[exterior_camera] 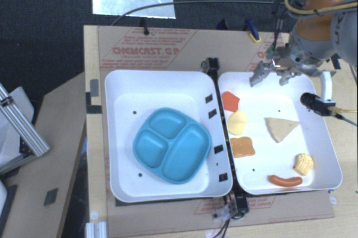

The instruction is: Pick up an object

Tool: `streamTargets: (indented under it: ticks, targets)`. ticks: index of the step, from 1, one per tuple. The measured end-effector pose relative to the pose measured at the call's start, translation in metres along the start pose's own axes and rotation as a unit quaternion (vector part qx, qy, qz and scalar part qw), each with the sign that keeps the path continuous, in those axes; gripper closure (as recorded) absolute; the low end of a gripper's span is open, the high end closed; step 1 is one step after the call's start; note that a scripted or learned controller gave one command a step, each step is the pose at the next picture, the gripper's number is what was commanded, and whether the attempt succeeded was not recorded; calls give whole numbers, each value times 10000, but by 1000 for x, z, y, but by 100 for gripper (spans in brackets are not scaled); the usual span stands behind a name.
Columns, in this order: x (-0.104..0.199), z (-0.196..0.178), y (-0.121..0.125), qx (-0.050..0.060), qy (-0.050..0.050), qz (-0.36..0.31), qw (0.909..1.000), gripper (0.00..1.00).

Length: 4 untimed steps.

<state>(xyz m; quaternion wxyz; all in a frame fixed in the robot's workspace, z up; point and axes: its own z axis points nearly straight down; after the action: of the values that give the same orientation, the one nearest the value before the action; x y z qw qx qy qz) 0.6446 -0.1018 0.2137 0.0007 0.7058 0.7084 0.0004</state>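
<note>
gripper (pixel 272 76) spread open, holding nothing, above far edge of right bin (pixel 324 136). below it: red piece (pixel 230 101), pale yellow lump (pixel 236 122), toast slice (pixel 243 147), cheese wedge (pixel 281 129), corn cob (pixel 304 163), sausage (pixel 285 180). in left bin (pixel 120 119): blue divided plate (pixel 171 144).

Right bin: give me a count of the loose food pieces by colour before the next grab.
Red/orange-red: 2, the red block and the sausage
Yellow: 2, the pale yellow piece and the corn
Brown-orange: 1, the toast slice
Beige: 1, the wedge
Total: 6
</note>
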Motion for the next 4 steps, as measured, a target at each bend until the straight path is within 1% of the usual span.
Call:
streamTargets:
  ticks: [2, 3, 4]
  targets:
    - [-2, 83, 0, 11, 1, 10, 10000, 0]
    - [-1, 122, 5, -47, 13, 11, 10000, 0]
    - [-2, 108, 7, -100, -9, 5, 9999, 100]
